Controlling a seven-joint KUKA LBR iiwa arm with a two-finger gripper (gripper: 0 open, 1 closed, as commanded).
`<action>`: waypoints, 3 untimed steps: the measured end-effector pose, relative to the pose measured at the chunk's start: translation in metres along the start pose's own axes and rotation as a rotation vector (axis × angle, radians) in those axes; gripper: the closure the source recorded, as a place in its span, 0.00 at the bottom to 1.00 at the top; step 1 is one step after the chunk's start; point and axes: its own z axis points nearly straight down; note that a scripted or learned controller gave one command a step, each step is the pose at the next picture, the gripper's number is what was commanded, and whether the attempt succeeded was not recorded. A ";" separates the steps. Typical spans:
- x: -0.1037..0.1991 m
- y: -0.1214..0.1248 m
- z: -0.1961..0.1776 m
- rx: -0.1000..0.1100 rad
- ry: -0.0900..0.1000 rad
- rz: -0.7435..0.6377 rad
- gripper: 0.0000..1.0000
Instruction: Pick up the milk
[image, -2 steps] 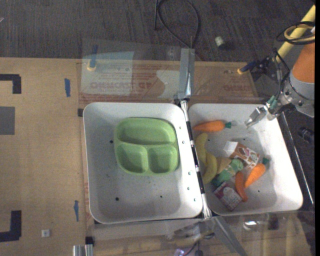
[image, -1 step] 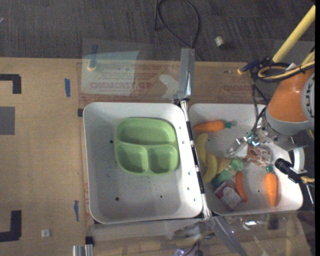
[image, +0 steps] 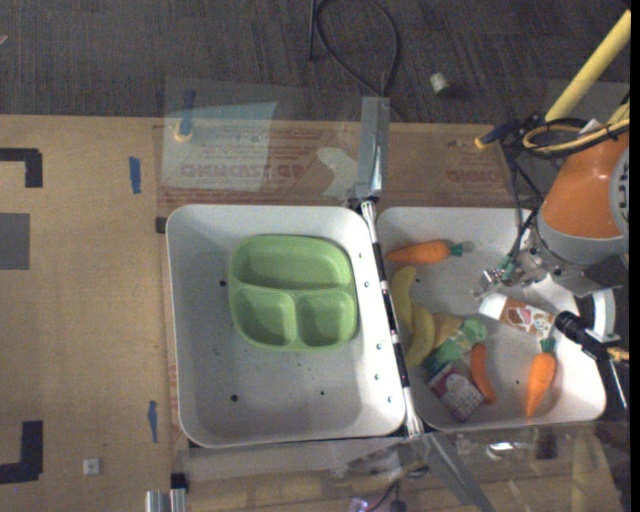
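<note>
Hovering over the right bin (image: 590, 400), the gripper (image: 507, 272) is sitting just above the milk (image: 518, 314), a small white carton lying on its side directly below it. How the jaws stand I cannot tell, nor any hold on the carton. The pick is looking not yet done, with grasp and lift remaining. Its label is showing a reddish patterned patch, unreadable. Further off, cardboard (image: 240, 160) is bearing faint red lettering, too blurred to read.
</note>
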 end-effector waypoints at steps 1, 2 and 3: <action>-0.054 0.017 0.013 0.008 0.007 -0.041 1.00; -0.051 0.018 0.014 0.009 0.013 -0.044 0.00; -0.037 -0.029 0.012 0.009 0.011 -0.097 0.00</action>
